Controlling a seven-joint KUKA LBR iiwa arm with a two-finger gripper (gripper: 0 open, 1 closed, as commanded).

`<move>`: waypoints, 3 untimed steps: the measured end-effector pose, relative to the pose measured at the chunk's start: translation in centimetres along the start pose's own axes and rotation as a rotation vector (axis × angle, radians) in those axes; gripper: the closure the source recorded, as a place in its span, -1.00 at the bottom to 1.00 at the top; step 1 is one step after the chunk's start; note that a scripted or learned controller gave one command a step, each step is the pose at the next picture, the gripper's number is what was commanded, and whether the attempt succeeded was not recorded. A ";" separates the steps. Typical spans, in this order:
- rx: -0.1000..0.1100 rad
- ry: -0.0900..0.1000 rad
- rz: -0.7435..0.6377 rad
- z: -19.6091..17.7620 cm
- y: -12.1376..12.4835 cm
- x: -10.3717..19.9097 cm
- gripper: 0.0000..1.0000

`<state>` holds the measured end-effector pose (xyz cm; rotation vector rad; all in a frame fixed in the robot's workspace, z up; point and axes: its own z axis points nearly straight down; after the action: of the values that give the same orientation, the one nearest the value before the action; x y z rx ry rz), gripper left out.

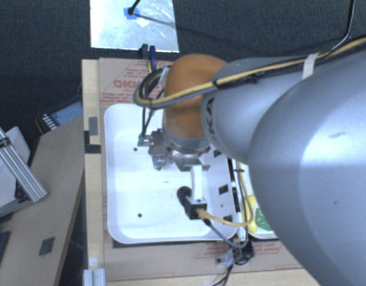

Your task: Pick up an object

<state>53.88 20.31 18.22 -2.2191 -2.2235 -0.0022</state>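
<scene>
Camera view, looking down at a slant. The arm (302, 142) comes in from the right and takes up most of the right half of the view. Its grey casing is nearest; the orange band (185, 97) sits above the wrist, over the far middle of the left bin (120, 165).

The pincer (162, 157) hangs below the orange band, low over the bin's far-centre floor. Metal parts show at the wrist; whether the tips are apart or together, I cannot tell, since the wrist body hides them from here.

A yellow cable (260, 70) runs along the arm. Darker cables loop off the far left of the wrist. A black fitting (188, 201) with a yellow lead hangs on the near side of the wrist, above the bin's near right part.

The left bin is shallow and white, lying on a brown board (120, 79) on the worktop (58, 189). Small dark specks dot its floor, one near left (140, 214) and one far left; too small to identify.

Task thing: a green and yellow object (259, 218) shows at the near edge of the arm, right of the left bin, mostly hidden. I cannot tell what it is.

A foil sheet (132, 16) lies on the dark floor beyond the worktop. Aluminium rails (16, 165) stand at the left.
</scene>
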 end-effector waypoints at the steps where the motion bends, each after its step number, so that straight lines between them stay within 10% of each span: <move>1: -0.010 0.007 -0.008 -12.7 -3.3 3.5 1.00; 2: -0.003 0.002 -0.005 -15.4 -5.2 3.2 1.00; 3: 0.000 0.000 -0.005 -15.3 -5.2 3.2 -1.00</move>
<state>48.66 23.45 33.47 -2.2143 -2.2287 -0.0021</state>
